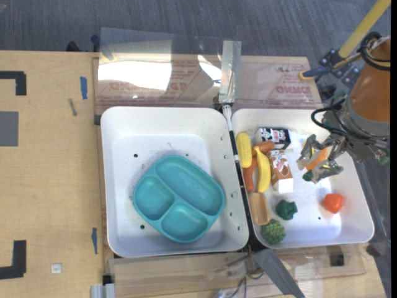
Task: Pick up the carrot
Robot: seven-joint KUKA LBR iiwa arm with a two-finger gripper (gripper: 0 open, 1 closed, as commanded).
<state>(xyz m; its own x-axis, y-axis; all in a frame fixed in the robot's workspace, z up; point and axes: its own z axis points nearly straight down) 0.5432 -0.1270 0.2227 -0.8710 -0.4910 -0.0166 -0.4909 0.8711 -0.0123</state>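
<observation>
Carrot (318,156): slim, orange; between fingers (308,151)

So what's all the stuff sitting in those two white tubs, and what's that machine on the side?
Bins: two, white, side by side on the bench.
Divided plate: one, teal, left bin.
Corn cob: one, yellow, right bin, left edge.
Banana: one, yellow, beside the corn.
Broccoli: one, dark green, right bin, lower middle.
Tomato: one, red-orange, right bin, right side.
Carrot: one, orange, between the gripper's fingers.
Gripper: one, grey, over the right bin.
Arm: one, orange band, entering from the right.
</observation>
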